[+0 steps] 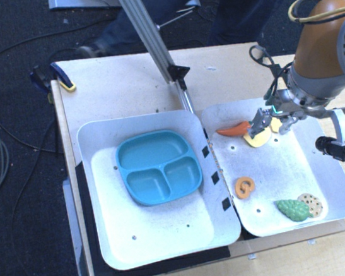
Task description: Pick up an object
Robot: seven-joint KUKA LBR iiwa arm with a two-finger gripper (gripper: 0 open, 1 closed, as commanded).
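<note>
My gripper hangs low over the back of the right bin, directly above a pale yellow object. Part of that yellow object also shows on the gripper's right side, and the gripper hides its middle. An orange carrot-shaped piece lies just to the left, its tip close to the gripper. Nearer the front of this bin are a small orange pretzel, a green leafy lump and a round cookie touching it.
The left bin holds a blue three-compartment tray. A metal pole slants down to the gap between the bins. A black cable fitting juts from the arm over the right bin's right rim.
</note>
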